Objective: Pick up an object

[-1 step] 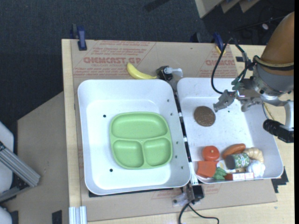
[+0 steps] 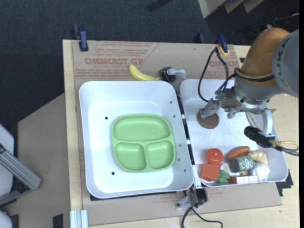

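- The grey two-finger pincer (image 2: 209,112) is seen low in the right white bin (image 2: 190,91), directly above a round brown cookie-like disc (image 2: 208,121); whether anything is gripped cannot be told.
- Small toy foods are heaped in that bin's near corner: a red tomato (image 2: 214,155), a brown sausage (image 2: 237,151).
- A green divided plastic tray (image 2: 142,142) is centred in the left white bin (image 2: 92,127), probably as a drop spot.
- A yellow banana (image 2: 141,74) is left on the tabletop (image 2: 114,61).
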`<state>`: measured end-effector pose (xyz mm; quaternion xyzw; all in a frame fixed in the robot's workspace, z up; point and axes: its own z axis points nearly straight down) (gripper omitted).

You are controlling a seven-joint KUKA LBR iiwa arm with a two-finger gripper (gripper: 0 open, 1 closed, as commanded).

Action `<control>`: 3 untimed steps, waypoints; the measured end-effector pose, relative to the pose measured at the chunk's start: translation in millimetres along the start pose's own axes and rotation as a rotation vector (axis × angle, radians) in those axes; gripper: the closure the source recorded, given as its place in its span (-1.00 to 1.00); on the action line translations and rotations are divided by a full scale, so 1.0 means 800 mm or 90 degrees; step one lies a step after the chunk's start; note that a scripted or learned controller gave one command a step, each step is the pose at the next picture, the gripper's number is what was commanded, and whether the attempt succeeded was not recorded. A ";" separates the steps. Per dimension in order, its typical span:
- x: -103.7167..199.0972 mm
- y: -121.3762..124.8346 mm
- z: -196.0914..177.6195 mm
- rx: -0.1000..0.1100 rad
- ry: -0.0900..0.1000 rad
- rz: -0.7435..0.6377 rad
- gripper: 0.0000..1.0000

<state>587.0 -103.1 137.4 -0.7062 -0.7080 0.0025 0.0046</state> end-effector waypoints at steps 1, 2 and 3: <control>-0.009 0.016 0.070 -0.002 0.000 0.002 -1.00; -0.009 0.018 0.051 -0.007 -0.001 0.003 1.00; 0.062 -0.034 -0.066 -0.011 -0.001 -0.002 1.00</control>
